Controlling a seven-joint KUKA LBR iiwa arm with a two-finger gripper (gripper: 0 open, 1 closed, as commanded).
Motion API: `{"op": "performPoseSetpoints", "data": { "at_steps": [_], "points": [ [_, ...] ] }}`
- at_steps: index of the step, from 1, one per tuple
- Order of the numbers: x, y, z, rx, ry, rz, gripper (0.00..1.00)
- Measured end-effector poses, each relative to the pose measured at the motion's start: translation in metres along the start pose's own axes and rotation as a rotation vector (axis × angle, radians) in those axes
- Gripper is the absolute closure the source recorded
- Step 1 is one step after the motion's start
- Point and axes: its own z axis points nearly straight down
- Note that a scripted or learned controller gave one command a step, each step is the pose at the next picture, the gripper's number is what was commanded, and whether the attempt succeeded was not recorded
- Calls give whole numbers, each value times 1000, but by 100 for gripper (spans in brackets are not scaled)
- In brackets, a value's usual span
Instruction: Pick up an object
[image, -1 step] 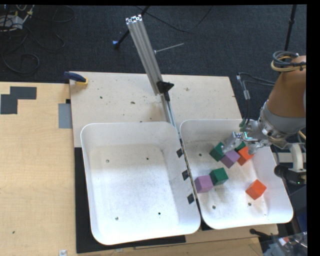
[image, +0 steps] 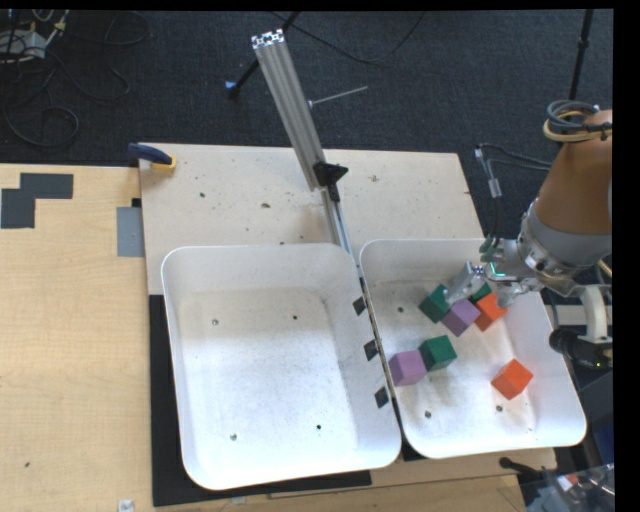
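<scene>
The right bin (image: 560, 425) holds six small blocks, all plain, matte cubes with sharp edges, lying at odd angles; a dark green cube (image: 434, 303) sits far and left in the group, touching a pale purple cube (image: 461, 317) just nearer and to its right; an orange cube (image: 489, 313) presses against the purple one's right side, and a sliver of green (image: 483, 297) shows just beyond it, too covered to tell its shape; nearer, a second purple cube (image: 407, 367) and a second dark green cube (image: 438, 352) touch each other near the bin's left wall; a second orange cube (image: 512, 379) lies alone, well apart to the right.

The gripper (image: 482, 282) hangs low over the far cluster, at the purple and orange cubes; its metal parts blur into the blocks beneath, so I cannot tell how the fingers stand or whether anything sits between them; the arm's orange band (image: 578, 185) is cut off at the right edge.

The left bin (image: 185, 300) is white with dark specks; a slanted metal rail (image: 295, 115) rises beyond the bins.
</scene>
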Motion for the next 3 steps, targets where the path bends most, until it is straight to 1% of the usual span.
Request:
{"op": "performPoseSetpoints", "data": {
  "at_steps": [1,2,3],
  "points": [
    [-1,-4,44,5,0,0,0],
    [-6,-4,107,7,1,1,0],
    [-6,-4,125,-1,0,2,0]
  ]
}}
